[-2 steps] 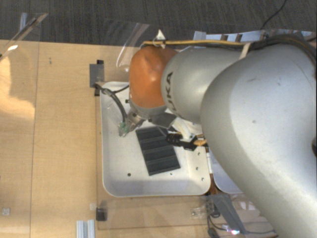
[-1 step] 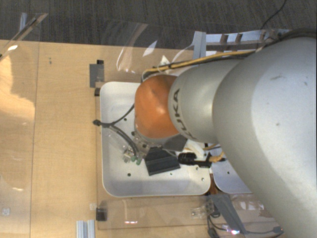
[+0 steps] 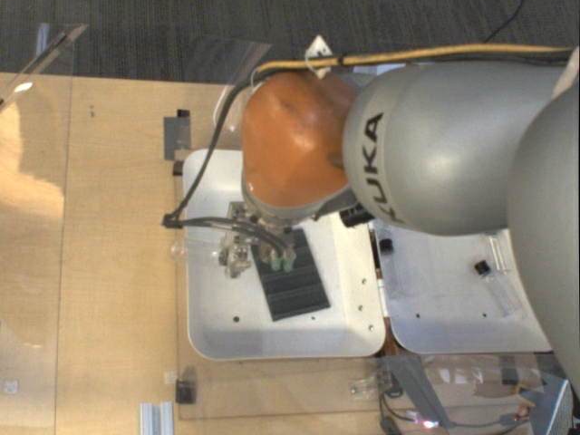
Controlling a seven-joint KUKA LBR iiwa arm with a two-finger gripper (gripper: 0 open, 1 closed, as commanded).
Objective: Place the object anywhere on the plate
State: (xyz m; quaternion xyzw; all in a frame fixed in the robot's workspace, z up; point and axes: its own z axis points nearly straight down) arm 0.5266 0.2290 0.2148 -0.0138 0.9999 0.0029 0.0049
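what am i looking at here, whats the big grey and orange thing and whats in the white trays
The big grey and orange thing is a robot arm, a KUKA by the lettering on it. One camera fixed above the bench looks down at a slant, and the arm reaches in from the right. Two shallow white bins sit side by side on the wooden bench. The arm's gripper, its two-finger hand, hangs over the left bin, right above a dark ridged rectangle lying flat there, possibly the plate. I can't tell whether the gripper holds anything. A small dark piece lies in the right bin.
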